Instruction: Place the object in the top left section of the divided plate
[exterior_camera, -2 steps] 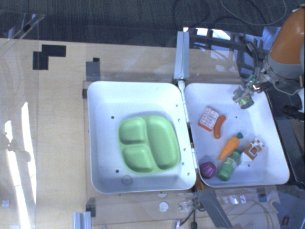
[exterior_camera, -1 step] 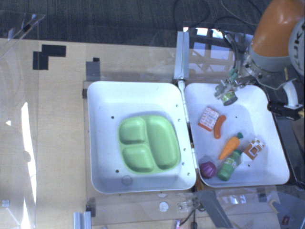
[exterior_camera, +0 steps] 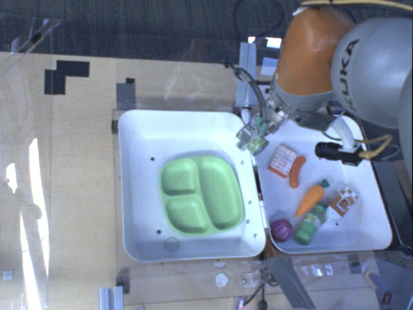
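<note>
- Where the two bins meet, close to their far edge: claw (exterior_camera: 253,138) hanging over the shared wall, open or closed impossible to tell; greenish bit at its tip, unclear whether a held thing or part of it.
- Left bin (exterior_camera: 139,173): green divided plate (exterior_camera: 201,194) at its middle, top left section (exterior_camera: 177,175) bare, well apart from the claw.
- Right bin (exterior_camera: 381,228): orange-and-white packet (exterior_camera: 282,161) just beside the claw, toward the near edge; red sausage (exterior_camera: 296,171) touching the packet; carrot (exterior_camera: 311,197) at the middle; small box (exterior_camera: 344,201) beside it; purple item (exterior_camera: 281,228) and green bottle (exterior_camera: 308,227) along the near edge.
- Task's object: not distinguishable among these.
</note>
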Robot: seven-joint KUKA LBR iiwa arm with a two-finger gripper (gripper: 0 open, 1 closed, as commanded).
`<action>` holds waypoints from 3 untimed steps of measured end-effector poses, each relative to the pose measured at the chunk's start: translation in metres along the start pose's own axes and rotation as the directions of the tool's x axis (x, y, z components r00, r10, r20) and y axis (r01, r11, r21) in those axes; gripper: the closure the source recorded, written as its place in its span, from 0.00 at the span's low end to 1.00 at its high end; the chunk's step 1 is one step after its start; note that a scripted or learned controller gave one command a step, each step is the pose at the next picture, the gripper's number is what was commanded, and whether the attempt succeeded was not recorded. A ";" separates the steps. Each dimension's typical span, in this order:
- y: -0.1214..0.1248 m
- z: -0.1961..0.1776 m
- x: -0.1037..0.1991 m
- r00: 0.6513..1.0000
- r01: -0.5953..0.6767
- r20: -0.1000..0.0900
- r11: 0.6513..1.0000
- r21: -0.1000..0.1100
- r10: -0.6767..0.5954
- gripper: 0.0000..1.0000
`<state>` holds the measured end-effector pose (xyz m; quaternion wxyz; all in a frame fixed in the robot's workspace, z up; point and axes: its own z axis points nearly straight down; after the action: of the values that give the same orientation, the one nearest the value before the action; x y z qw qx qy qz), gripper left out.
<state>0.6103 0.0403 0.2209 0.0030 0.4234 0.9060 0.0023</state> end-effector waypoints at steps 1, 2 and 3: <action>0.007 0.025 0.088 0.997 0.072 -0.002 0.997 0.002 -0.072 1.00; 0.018 0.003 0.187 0.999 -0.051 -0.002 0.999 0.000 0.051 1.00; 0.017 0.003 0.187 0.999 -0.052 -0.002 0.999 0.000 0.052 0.00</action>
<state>0.5040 0.1947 0.2174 0.0019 0.4467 0.8947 0.0028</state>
